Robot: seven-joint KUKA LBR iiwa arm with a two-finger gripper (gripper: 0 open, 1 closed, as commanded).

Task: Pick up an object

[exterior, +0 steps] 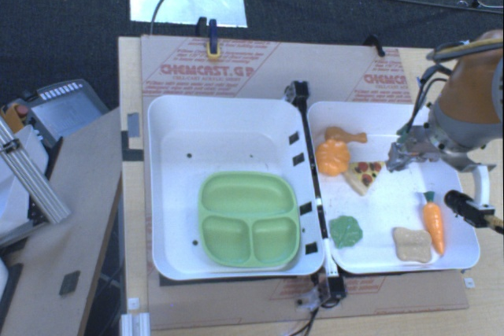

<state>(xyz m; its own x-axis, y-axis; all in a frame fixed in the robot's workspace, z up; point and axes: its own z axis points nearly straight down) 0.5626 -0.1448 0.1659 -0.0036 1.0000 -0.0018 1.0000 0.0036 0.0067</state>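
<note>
Fingers (396,159) low over the right bin (465,248), cannot tell if open or closed; nothing visibly between them. Pizza slice (363,175) just left of them, then an orange pumpkin (332,157) and chicken leg (346,136). Carrot (433,226), bread slice (412,244), broccoli (345,231) nearer the front. Green divided plate (249,218) in the left bin (181,169).

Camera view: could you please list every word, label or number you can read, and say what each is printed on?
"CHEMCAST GP": red print on the brown sheet under the bins, behind the left bin.
"CHEMCAST": the same print behind the right bin, cut off.
Smaller red lines beside both: too blurred to read.
</note>
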